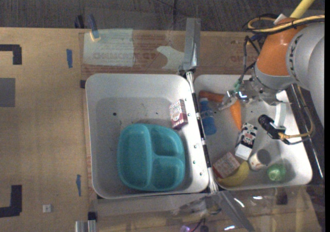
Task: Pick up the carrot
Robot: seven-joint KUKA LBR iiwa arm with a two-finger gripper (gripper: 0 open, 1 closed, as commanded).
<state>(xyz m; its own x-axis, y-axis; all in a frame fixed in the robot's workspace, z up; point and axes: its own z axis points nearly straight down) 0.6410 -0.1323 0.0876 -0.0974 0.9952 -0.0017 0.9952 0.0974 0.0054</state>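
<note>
The carrot (pixel 236 116) is a long orange piece lying roughly upright in the view, in the upper middle of the right bin (pixel 299 174). My gripper (pixel 235 96) hangs over the carrot's top end, at the back of that bin. The wrist hides whether the gripper touches the carrot. A second orange piece (pixel 210 94) lies to the left, near the bin's back left corner.
A blue bottle (pixel 208 118) lies left of the carrot. A black and white carton (pixel 247 141), a brown box (pixel 226 164), a banana (pixel 235 177), a small cup (pixel 257 160) and a green thing (pixel 276 173) fill the front. The left bin (pixel 98 122) holds a teal divided plate (pixel 151 156) and a small red box (pixel 178 114).
</note>
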